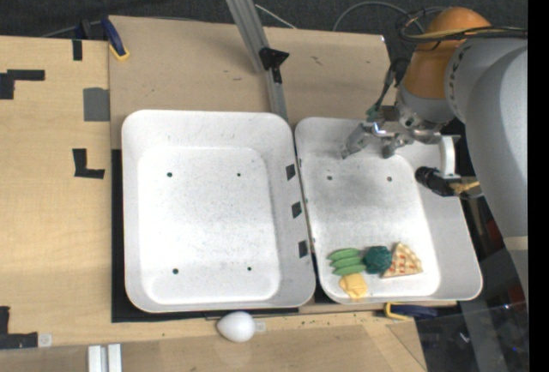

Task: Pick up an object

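My gripper (371, 147) hangs over the far end of the right bin (446, 216), its two grey fingers spread apart with nothing between them. At the near end of that bin lies a small cluster of toy food: a green pea pod (345, 259), a dark green broccoli piece (376, 258), a pizza slice (401, 261) and a yellow piece (352, 285). The gripper is well behind this cluster, near the bin's back wall.
The left bin (137, 190) sits beside the right one. A white egg-shaped object (236, 327) lies on the bench in front of the left bin. A slanted metal pole (249, 15) rises behind the bins.
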